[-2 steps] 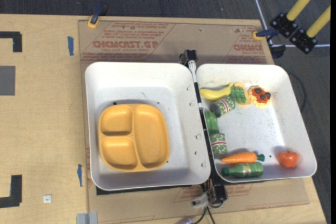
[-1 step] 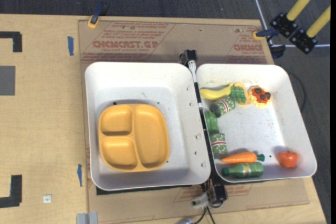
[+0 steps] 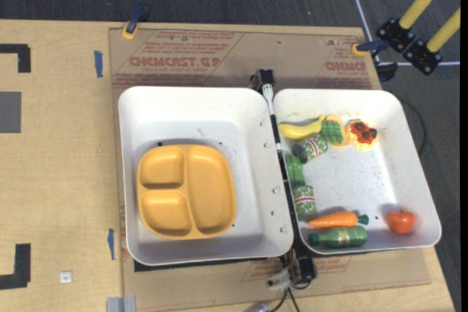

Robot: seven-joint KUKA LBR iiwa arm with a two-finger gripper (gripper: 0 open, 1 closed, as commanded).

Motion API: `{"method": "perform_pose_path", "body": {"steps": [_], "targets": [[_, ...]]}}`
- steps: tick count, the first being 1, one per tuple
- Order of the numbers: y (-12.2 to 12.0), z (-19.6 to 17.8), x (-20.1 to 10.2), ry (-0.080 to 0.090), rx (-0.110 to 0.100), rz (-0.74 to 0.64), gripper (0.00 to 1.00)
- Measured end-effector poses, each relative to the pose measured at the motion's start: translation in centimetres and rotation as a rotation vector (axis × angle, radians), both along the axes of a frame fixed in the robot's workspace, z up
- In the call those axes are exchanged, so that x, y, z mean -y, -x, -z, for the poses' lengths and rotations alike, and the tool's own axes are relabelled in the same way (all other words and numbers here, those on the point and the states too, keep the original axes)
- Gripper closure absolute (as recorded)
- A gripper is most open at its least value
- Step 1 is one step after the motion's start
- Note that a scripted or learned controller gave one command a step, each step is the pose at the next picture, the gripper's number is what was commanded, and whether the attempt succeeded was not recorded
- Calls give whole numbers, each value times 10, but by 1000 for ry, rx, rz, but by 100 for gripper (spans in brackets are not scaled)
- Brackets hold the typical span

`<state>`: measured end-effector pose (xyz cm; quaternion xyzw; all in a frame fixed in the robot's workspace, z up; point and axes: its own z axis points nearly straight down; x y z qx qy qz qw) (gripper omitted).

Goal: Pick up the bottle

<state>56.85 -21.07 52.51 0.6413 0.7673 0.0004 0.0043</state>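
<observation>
Cardboard sheet covers the table under two white bins. The right bin has all the toy food. One green bottle lies on its side along the near wall, just below and about touching an orange carrot. A second green bottle with a label lies lengthwise against the left wall. Further back there's a banana, a green-and-red can just under it, and a red tomato in the near right corner. The left bin holds a yellow divided plate, sitting flat.
</observation>
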Motion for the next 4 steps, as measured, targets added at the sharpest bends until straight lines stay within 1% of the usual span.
{"method": "perform_pose_path", "body": {"steps": [1,2,3,4], "targets": [[0,0,0,0,-1,0,0],[-1,-11,0,3,4,-1,100],[-1,-11,0,3,4,-1,0],[-2,-22,0,6,8,-2,100]]}}
